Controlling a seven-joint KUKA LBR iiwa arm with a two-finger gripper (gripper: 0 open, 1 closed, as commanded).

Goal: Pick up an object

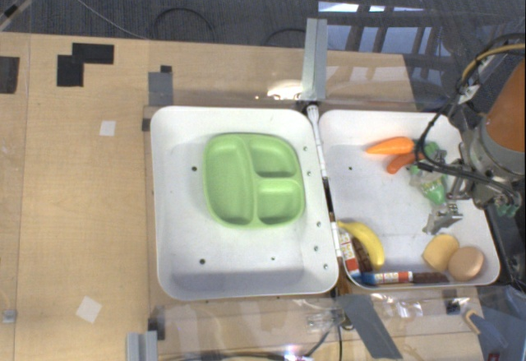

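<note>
The gripper [444, 218] hangs over the right bin [386, 211], near its right wall; its fingers look spread with nothing between them, though they're small and a bit blurry so that's a best guess. The closest pick is probably the two roundish potato-like lumps [453, 257] in the bin's near right corner, just below the gripper in the picture and slightly right; no real long axis on those. The carrot [389, 146] sits up and left of it, lying roughly left-right with the tip pointing left; the banana [367, 241] lies along the bin's left wall; the green tray [251, 179] is in the left bin [177, 211].
</note>
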